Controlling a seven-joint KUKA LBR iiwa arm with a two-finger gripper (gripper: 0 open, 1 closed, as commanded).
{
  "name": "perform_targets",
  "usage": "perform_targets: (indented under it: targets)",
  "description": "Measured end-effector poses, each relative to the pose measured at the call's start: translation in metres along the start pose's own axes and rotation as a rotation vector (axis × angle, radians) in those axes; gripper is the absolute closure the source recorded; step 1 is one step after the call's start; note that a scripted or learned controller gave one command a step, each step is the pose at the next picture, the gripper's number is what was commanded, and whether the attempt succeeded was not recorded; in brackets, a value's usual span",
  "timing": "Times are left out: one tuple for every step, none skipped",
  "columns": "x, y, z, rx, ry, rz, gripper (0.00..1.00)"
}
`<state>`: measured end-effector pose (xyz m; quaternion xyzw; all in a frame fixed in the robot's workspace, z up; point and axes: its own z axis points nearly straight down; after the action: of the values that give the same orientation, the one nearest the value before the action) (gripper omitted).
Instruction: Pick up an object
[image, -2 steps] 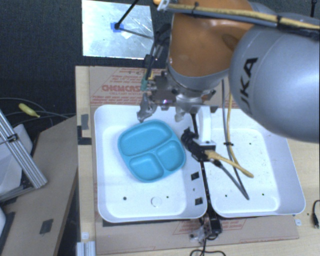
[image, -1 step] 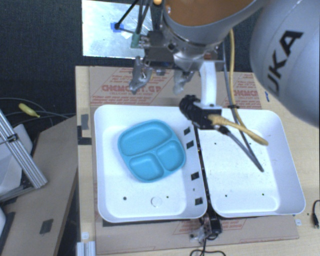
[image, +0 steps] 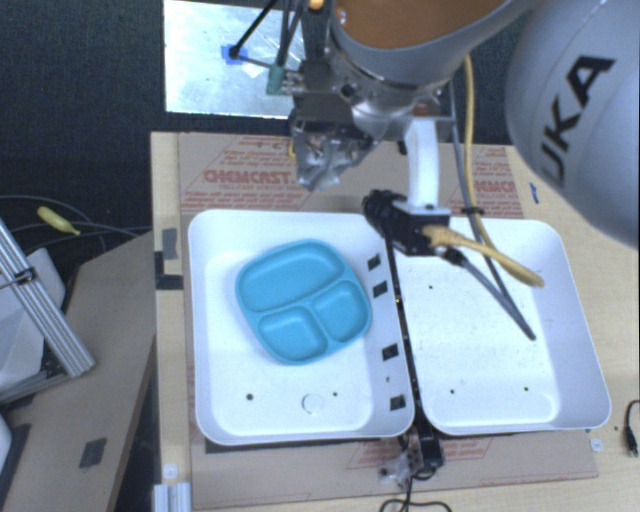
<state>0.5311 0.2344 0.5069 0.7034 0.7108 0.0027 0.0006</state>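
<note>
1. Blue plastic divided plate (image: 303, 301), with one long compartment and two smaller ones, lies flat in the left shallow white bin (image: 215, 405), a little above the bin's middle and slightly rotated. It touches none of the bin's walls.
2. Below the plate, near the bin's front wall, a small round mark (image: 314, 403) shows on the white floor.
3. The right shallow white bin (image: 575, 385) sits just beside the left one; a black divider strip (image: 401, 340) runs along the seam between them.
4. A yellow cable (image: 490, 255) and a dark one cross the upper part of the right bin, leading from a black fitting (image: 400, 222) at the top of the seam.
5. The grey arm (image: 570, 90) with its orange band (image: 410, 22) reaches in from the upper right. Its metal two-finger gripper (image: 322, 165) hangs over the brown cardboard sheet (image: 240, 170) behind the left bin, well apart from the plate.
6. Whether the gripper is open or closed cannot be told; the tip is blurred. Nothing is seen held in it.
</note>
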Motion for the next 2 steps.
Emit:
perform_targets:
  targets:
    - [-0.019,0.001,-0.03,0.0,-0.001,0.011,1.0]
    - [0.0,0.034,-0.027,0.003,-0.002,0.005,1.0]
